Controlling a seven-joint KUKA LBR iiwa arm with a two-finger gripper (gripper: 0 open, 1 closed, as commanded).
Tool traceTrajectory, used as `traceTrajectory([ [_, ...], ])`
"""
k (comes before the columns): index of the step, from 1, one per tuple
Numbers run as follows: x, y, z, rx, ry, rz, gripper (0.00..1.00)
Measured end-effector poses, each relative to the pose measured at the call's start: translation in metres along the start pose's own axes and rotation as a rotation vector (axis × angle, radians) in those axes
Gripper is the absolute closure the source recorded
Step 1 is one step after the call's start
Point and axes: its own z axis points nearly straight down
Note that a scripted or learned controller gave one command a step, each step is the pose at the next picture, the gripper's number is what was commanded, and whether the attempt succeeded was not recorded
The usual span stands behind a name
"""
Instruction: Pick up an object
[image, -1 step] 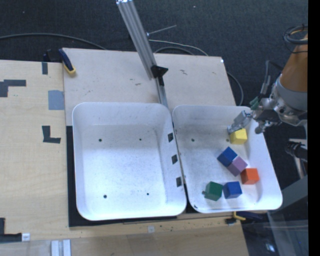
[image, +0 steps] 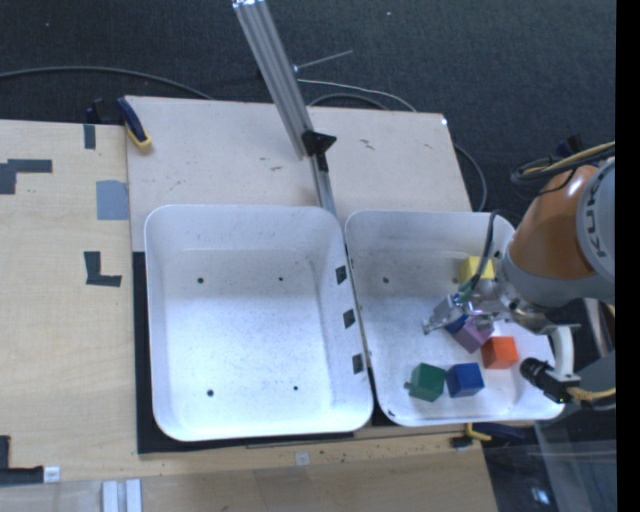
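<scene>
In the right bin (image: 400, 240) lie several small blocks. A yellow block (image: 470, 268) sits toward the back right, and a purple block (image: 468, 334) lies near the middle right. An orange block (image: 499, 351) rests just right of the purple one. Near the front wall a blue block (image: 465, 379) and a green block (image: 427, 382) stand side by side. My gripper (image: 455, 313) reaches in from the right, low over the bin floor, right at the upper left side of the purple block. Whether it touches or holds that block is hidden by the wrist.
The left bin (image: 160, 300) stands beside the right one, sharing a raised divider (image: 350, 310). A slanted metal rail (image: 285, 80) crosses the bench behind the bins. The grey and orange arm (image: 560, 240) covers the right bin's far right edge.
</scene>
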Motion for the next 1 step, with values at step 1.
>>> traceTrajectory([
  [1, -0.0217, 0.0537, 0.0112, -0.031, -0.011, -0.003, 0.00],
])
